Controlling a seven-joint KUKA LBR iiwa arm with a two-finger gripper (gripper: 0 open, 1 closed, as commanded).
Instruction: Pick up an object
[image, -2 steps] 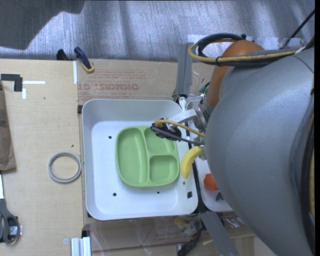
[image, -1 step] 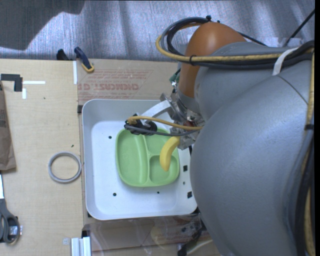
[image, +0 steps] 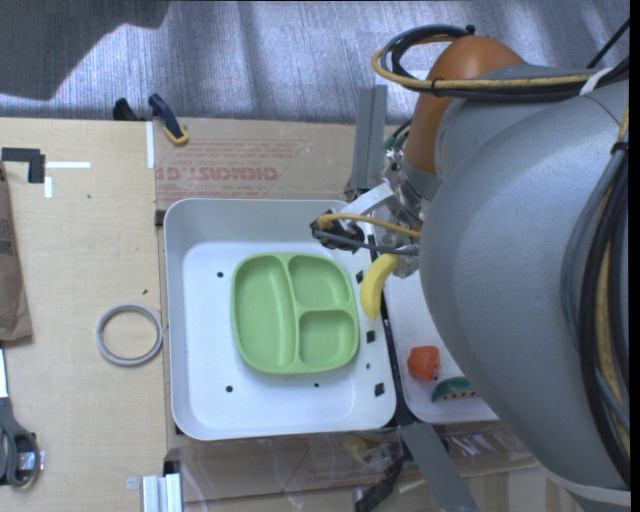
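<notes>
Grey arm (image: 520, 250), green plate (image: 296, 312) in left bin (image: 190, 330), banana (image: 375, 285) at rim

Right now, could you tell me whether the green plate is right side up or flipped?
Right side up: the green plate shows three hollow compartments facing upward.

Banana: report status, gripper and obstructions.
Gripper over banana top end. Banana against right wall of bin, grip unconfirmed. Green plate close beside it.
</notes>
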